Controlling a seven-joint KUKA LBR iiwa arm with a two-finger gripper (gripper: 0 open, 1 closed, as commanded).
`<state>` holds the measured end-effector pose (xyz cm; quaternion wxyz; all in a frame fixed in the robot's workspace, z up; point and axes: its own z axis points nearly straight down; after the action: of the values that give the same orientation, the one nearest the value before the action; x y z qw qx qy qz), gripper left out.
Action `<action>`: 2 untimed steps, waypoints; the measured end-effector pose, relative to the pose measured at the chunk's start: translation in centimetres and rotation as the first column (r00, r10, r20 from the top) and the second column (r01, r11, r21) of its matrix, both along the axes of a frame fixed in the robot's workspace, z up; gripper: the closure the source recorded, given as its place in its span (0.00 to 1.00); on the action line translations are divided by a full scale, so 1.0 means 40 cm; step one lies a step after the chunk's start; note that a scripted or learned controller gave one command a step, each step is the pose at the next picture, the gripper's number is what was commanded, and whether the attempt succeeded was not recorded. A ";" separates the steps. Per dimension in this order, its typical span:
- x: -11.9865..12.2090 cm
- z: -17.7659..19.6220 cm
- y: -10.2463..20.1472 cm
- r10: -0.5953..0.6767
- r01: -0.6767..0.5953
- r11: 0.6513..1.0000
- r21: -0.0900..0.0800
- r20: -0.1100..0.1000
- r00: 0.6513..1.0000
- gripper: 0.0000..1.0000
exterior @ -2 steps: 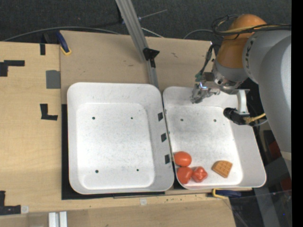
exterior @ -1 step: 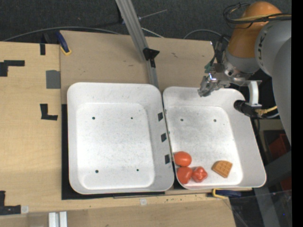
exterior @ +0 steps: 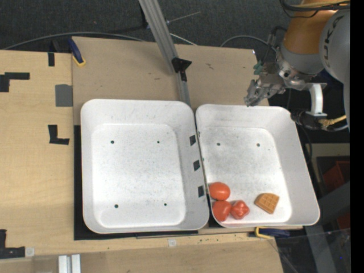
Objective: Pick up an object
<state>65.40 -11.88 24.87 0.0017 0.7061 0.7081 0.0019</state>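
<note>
Orange-banded, my arm [exterior: 310, 24] reached in from the right, and my gripper [exterior: 256, 95] hung just past the far rim of the right bin [exterior: 296, 152], over the wooden bench [exterior: 131, 67]. It was too small and dark against the bench for me to tell its state, and I saw nothing in it or touching it. Well apart from it, at the near end of that bin, lay three red-orange pieces [exterior: 220, 191] [exterior: 221, 210] [exterior: 240, 209] clustered close by the left wall, with a tan waffle-like piece [exterior: 267, 202] just beside them. Beside it sat the left bin [exterior: 91, 152].
</note>
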 end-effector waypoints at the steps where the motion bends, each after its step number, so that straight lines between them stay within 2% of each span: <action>1: -0.026 -0.017 0.137 0.003 -0.003 1.000 0.001 -0.007 1.000 1.00; 2: -0.071 0.000 0.255 0.003 -0.003 1.000 0.002 -0.007 1.000 1.00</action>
<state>62.56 -1.67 24.87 -0.0014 0.7049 0.7093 -0.0002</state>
